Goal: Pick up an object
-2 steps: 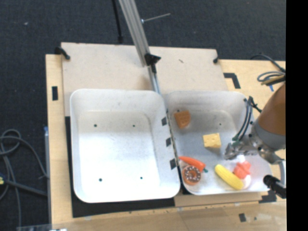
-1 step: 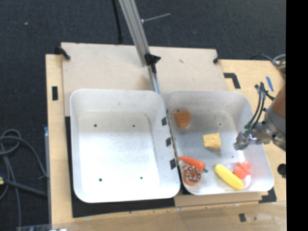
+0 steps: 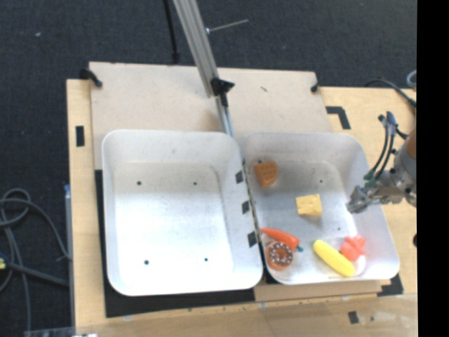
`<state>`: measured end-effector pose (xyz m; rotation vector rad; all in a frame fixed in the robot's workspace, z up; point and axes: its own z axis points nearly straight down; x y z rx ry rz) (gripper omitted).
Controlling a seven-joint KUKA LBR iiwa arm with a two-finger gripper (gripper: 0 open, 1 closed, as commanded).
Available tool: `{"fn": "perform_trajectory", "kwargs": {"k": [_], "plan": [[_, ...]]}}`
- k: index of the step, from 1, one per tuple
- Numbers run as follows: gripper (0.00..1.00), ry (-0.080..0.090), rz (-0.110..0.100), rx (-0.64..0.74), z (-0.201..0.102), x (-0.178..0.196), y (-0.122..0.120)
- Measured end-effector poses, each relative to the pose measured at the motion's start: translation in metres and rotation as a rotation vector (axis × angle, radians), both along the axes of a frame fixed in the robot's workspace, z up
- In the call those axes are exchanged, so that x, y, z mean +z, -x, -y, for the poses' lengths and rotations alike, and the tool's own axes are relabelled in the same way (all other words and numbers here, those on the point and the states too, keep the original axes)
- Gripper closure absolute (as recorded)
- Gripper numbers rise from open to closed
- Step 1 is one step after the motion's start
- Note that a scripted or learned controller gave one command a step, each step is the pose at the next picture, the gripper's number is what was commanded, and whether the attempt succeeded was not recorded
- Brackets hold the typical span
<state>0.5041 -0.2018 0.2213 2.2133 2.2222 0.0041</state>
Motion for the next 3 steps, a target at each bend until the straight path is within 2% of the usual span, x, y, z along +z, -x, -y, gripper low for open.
{"fn": "perform_trajectory", "kwargs": {"k": [1,2,3], "plan": [[1.0,-0.003,-0.003,0.005,-0.053,-0.003,-0.032],[1.0,-0.003,-0.002,0.004,-0.1,0.01,-0.051],[1.0,-0.002,-0.004,0.002,-0.143,0.003,-0.072]]}}
